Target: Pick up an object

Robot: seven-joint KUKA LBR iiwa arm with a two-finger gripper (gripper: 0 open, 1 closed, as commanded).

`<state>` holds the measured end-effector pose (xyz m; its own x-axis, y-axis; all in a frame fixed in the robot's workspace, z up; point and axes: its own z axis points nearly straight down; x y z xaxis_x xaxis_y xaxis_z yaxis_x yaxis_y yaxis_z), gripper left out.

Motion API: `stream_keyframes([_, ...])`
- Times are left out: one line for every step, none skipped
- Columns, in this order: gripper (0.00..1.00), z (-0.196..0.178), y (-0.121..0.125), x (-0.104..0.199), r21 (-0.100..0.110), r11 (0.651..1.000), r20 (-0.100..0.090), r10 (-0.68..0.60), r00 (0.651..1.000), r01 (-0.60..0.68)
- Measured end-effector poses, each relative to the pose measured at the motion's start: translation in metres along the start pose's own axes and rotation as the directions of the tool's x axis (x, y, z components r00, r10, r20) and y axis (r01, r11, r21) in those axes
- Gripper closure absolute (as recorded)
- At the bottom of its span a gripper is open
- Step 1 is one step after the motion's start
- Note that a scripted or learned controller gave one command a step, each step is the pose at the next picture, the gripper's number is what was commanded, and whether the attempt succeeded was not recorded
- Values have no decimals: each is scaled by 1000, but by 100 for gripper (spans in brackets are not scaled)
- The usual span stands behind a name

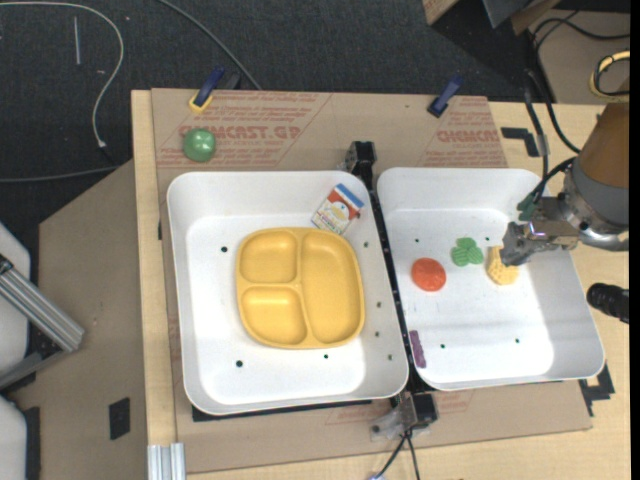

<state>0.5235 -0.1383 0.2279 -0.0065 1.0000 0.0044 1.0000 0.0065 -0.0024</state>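
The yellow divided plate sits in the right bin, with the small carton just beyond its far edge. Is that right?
Not quite. The camera view shows the yellow divided plate in the left bin, not the right one. The small carton does lie just beyond its far edge.

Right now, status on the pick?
Pincer low in right bin, over yellow piece; grip unconfirmed. Green piece close beside it, orange piece farther off.

In the right bin (560, 348) I see three small things: a flat orange-red round piece (430, 274), a green leafy piece (466, 252) beside it, and a yellow piece (501, 268) nearest my tool (517, 244).
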Motion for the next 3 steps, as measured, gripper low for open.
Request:
stream_keyframes([100,-7,-13,52,0,1000,0,0,1000,0])
stream_keyframes([100,-7,-27,106,1,1000,0,0,1000,0])
stream_keyframes([100,-15,-29,162,-3,1000,1,-1,1000,1])
